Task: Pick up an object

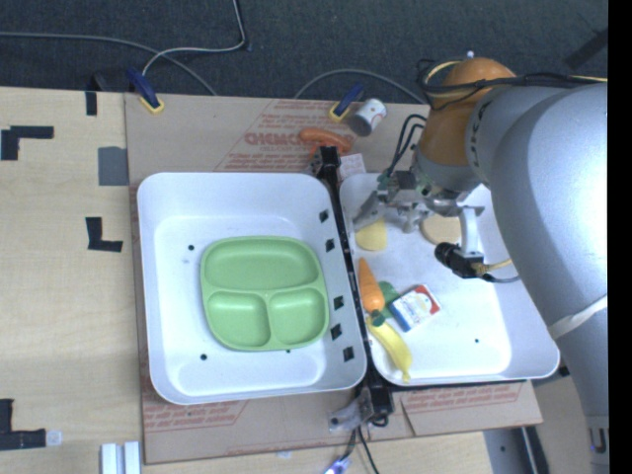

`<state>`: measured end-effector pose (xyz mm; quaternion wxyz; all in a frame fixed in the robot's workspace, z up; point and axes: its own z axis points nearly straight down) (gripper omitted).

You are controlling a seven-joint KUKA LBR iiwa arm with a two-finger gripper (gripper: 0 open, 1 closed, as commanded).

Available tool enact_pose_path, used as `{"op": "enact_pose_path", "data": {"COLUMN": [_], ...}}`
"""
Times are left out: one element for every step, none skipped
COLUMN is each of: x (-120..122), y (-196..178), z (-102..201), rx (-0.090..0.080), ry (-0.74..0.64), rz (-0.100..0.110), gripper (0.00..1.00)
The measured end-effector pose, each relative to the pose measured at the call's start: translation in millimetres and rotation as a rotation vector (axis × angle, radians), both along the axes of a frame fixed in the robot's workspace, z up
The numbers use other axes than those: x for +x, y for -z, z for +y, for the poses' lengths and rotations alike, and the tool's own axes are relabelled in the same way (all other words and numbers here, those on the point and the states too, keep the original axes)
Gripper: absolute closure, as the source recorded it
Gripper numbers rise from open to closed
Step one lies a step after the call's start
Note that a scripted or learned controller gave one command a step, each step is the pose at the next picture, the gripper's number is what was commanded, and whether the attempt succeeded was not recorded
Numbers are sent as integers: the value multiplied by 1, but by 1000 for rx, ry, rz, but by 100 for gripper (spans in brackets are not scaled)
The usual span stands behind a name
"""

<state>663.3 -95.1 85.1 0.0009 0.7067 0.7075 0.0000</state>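
Note:
My gripper (393,203) hangs low over the back left part of the right bin (494,349). Just below it and to its left lies a pale yellow round piece (371,236). A tan round piece (440,228) sits to the gripper's right, partly hidden by the wrist. Along the bin's left wall lie an orange carrot (369,286), a small green item (387,292) and a yellow banana (391,347). A white packet with red and blue print (414,308) rests beside them.
The left bin (168,225) holds a green divided plate (265,292). The grey arm (553,186) covers the right bin's back right side. Beyond the bins, on the cardboard, are an orange item (324,138), a small grey cylinder (366,117) and cables.

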Motion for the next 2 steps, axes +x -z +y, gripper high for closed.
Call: {"op": "enact_pose_path", "data": {"x": [5, 5], "y": [0, -10], "z": [2, 1], "rx": [0, -2], "ry": [1, -1], "rz": [1, 0], "gripper": [0, 100]}}
